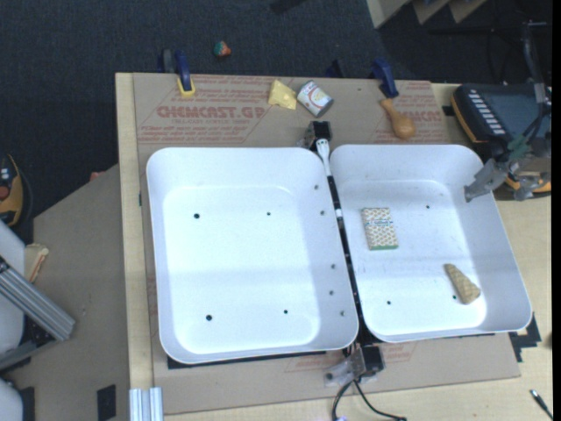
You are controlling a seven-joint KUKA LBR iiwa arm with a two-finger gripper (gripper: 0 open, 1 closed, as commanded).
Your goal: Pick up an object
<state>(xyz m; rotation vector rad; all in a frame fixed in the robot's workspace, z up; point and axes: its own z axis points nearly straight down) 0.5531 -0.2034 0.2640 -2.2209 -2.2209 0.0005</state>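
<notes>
Two objects lie in the right bin (491, 235). A small rectangular packet with a pale dotted pattern (379, 228) rests flat near the bin's middle-left. A tan cone-shaped piece (462, 283) sits toward the front right corner. At the bin's far right rim, a grey part of my gripper (485, 181) pokes in from the right edge of the view, above the rim and well apart from both objects. Nothing is visibly held by it.
The left bin (166, 235) stands beside the right one. Behind the bins on the brown board lie a yellow wedge (282, 96), a small white canister (315, 98) and a brown wooden piece (399, 119). Blue clamps (183, 68) grip the board's back edge. A black device (486, 112) sits at the right.
</notes>
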